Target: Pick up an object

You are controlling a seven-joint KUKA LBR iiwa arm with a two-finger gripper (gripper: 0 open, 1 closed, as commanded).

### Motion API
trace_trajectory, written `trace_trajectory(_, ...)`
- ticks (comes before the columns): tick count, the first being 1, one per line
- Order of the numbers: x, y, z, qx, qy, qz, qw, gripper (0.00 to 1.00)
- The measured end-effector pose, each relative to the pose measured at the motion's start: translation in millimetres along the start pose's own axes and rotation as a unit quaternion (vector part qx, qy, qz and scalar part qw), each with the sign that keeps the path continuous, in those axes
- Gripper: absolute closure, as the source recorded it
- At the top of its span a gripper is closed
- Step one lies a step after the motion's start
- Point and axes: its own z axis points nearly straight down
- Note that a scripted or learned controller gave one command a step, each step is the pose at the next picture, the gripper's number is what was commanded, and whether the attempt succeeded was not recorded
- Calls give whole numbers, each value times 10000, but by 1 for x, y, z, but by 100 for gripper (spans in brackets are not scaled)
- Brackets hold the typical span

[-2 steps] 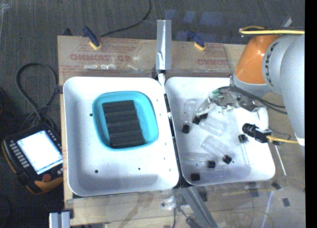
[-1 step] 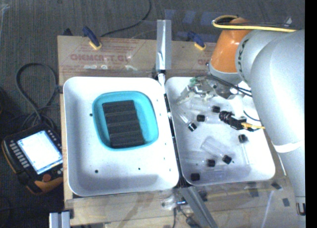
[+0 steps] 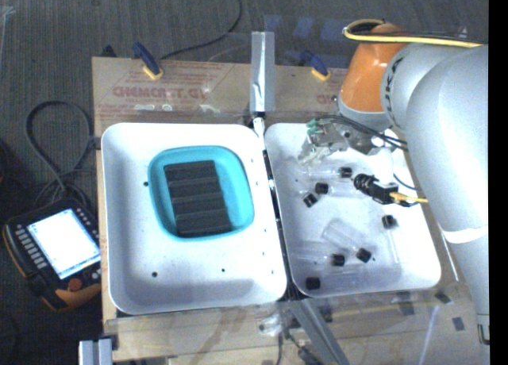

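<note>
Blocks (image 3: 321,189), small and black, are scattered over the floor of the right bin (image 3: 421,276); seven can be counted, all apart from one another. They are too small for a long axis or heading to be made out. One clear plastic piece (image 3: 343,233) is seen lying among them, its long axis slanted from upper left to lower right. The gripper (image 3: 324,138) is placed over the far left corner of that bin, and its state cannot be told. One teal tray (image 3: 240,189) with a black ridged insert (image 3: 198,197) is held in the left bin (image 3: 127,276).
</note>
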Motion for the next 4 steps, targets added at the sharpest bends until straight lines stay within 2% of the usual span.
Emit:
trace_trajectory(1,0,0,0,2,-2,2,10000,0)
trace_trajectory(2,-28,-68,10,21,16,359,9994,0)
trace_trajectory(3,-28,-66,0,1,18,359,9994,100)
trace_trajectory(4,-2,-32,-106,80,17,990,9951,100)
